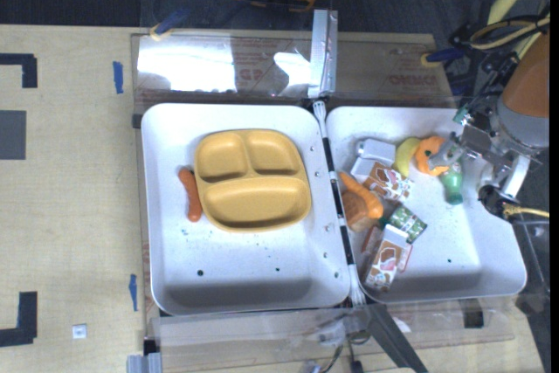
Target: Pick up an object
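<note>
1. Hovering at the right edge of the right bin [489, 271], the end effector [476, 155] is hanging over the bin's upper right part; whether it is spread or pressed together, I cannot tell.
2. An orange toy [430, 155] and a small green object [452, 186] are lying just beside the end effector, with a yellow piece [407, 155] touching the orange toy's left side.
3. Several small cartons [387, 179] and an orange carrot-like piece [360, 196] are crowding the left half of that bin.
4. A yellow divided tray [251, 179] is sitting in the left bin [175, 258], with an orange sausage-shaped item [191, 193] lying against its left edge.
5. Both bins are resting side by side on the worktop [61, 188].
</note>
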